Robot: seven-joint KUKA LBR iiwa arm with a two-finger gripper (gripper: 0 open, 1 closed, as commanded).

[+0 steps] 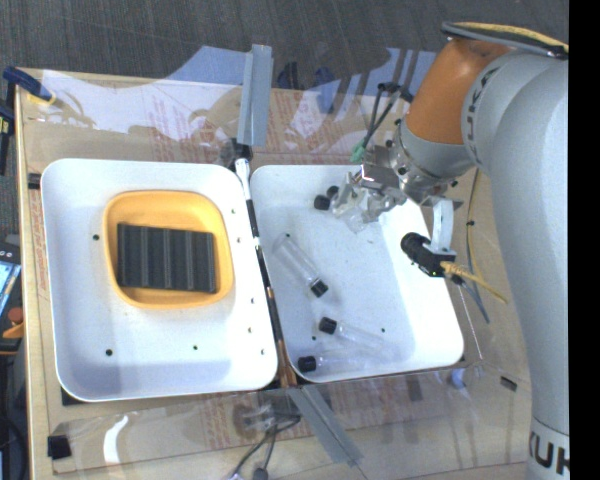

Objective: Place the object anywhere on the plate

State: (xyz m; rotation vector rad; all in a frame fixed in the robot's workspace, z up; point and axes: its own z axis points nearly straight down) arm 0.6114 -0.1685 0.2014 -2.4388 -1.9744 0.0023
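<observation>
- One grey arm (520,118) reaches over the right bin (435,313).
- Two white bins; the left bin (70,268) holds one yellow plate (165,208).
- Three clear tubes with black caps: one (302,268) mid-bin, two (345,343) near the front.
- One gripper (365,196) at a fourth tube (342,200); grip state cannot be told.

i see my arm (520,198) coming in from the right side, grey and thick, with its orange band (450,93) at the far right. the wrist bends down toward the left. my gripper (365,200) is low, pointing down, and the view is too small to judge more.
</observation>
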